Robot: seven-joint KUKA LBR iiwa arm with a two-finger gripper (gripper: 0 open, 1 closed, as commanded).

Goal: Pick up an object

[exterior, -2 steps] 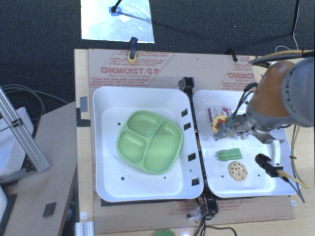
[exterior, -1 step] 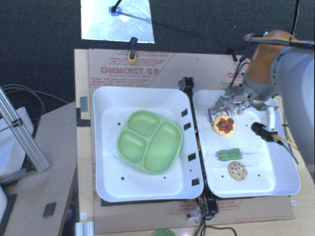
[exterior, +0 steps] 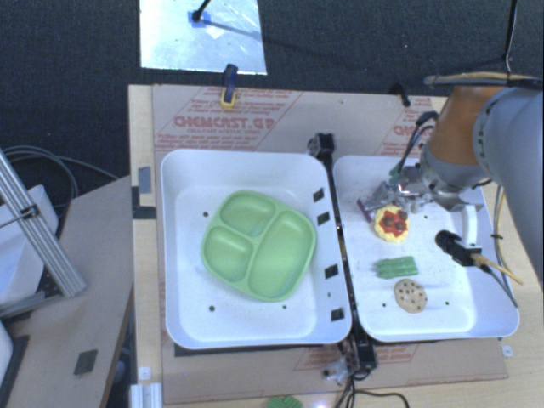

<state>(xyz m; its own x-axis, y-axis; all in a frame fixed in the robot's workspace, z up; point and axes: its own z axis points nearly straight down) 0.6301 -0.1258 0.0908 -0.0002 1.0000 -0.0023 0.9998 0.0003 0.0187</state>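
Hovering in frame's upper right, gripper (exterior: 393, 195) sits just above yellow-red toy (exterior: 391, 223), not touching; finger state: can't tell

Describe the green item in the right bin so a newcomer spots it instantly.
Start at the right bin, the one the arm reaches into. Near its middle, below the yellow-and-red toy and above the round brown cookie, lies a small flat green piece. It is the one green thing in that bin, long and lying sideways.

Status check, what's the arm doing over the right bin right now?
Gripper low, just above yellow-red toy. Grasp unconfirmed. Green piece, cookie lie nearby.
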